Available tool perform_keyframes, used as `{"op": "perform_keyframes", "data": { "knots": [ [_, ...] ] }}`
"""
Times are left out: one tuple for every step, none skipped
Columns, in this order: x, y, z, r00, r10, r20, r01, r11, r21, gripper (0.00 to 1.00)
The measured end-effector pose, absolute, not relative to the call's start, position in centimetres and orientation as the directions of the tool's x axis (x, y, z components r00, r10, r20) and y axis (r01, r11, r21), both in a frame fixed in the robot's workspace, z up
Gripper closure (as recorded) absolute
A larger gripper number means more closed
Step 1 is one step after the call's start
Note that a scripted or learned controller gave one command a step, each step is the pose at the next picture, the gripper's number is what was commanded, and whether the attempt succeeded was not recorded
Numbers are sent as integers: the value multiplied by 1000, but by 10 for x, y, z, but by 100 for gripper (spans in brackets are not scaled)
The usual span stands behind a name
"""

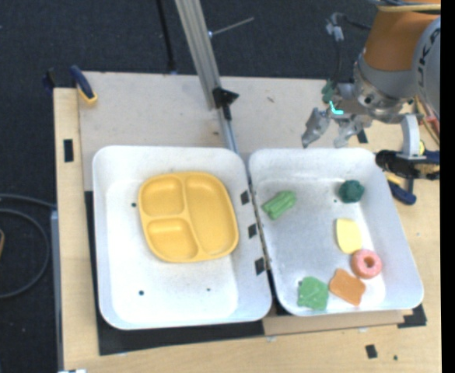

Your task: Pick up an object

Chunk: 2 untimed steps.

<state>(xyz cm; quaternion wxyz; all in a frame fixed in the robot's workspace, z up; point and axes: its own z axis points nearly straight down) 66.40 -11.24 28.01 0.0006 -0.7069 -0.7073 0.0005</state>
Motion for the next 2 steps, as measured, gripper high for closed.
{"op": "perform_keyframes", "data": {
  "knots": [
    [665,-112,282,-1,1000,0,1000,1,2,0],
    [664,-116,240,0,1000,-2,1000,0,-2,0]
  ]
}}
